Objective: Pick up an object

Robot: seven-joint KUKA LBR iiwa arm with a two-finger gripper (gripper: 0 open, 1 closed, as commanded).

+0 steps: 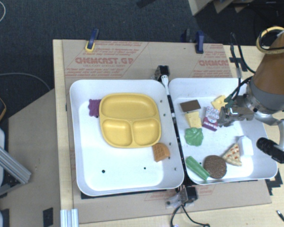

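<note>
The right bin [201,90] holds several toy foods: a brown square [190,106], a pale yellow wedge [194,120], a purple-and-white packet [209,117], a green leafy piece [194,136], a green pod [196,167], a round brown patty [214,166], a pizza slice [233,155], a white piece [244,144] and a yellow piece [219,101]. My gripper [225,117] hangs low over this bin's right half, right beside the packet and just below the yellow piece. I see nothing clearly held in it.
The left bin [123,176] carries a yellow divided plate [130,119], a purple piece [93,108] at its left rim and a brown waffle piece [161,152] at its lower right. The grey and orange arm [270,74] covers the right bin's far right side.
</note>
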